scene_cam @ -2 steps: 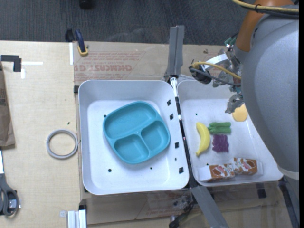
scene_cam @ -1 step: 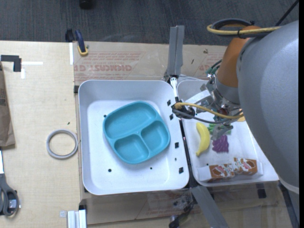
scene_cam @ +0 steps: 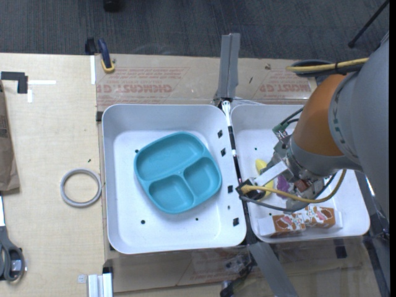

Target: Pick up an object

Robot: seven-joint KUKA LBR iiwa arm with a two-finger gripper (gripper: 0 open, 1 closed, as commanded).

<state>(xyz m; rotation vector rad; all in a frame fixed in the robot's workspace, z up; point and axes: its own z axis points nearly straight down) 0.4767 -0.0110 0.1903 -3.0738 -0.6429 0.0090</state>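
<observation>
Far edge: dark grey carpeted floor [scene_cam: 204,11], a small black round object [scene_cam: 111,3] lying on it at far left. Bench [scene_cam: 49,129]: pale wood-grain surface on the left side; brown cardboard sheet [scene_cam: 161,79] with red printed lettering under the far side of the bins. On the bench left: a grey ring [scene_cam: 81,187], scissors [scene_cam: 11,262] at the near left corner, brown paper item [scene_cam: 7,147] at the left edge, a blue-and-yellow clamp [scene_cam: 105,55] at the far edge. Light even, diffuse.

Red print on flat brown cardboard sheet [scene_cam: 162,79] at 12 o'clock, upside-down/mirrored, unreadable; nothing else legible.
</observation>
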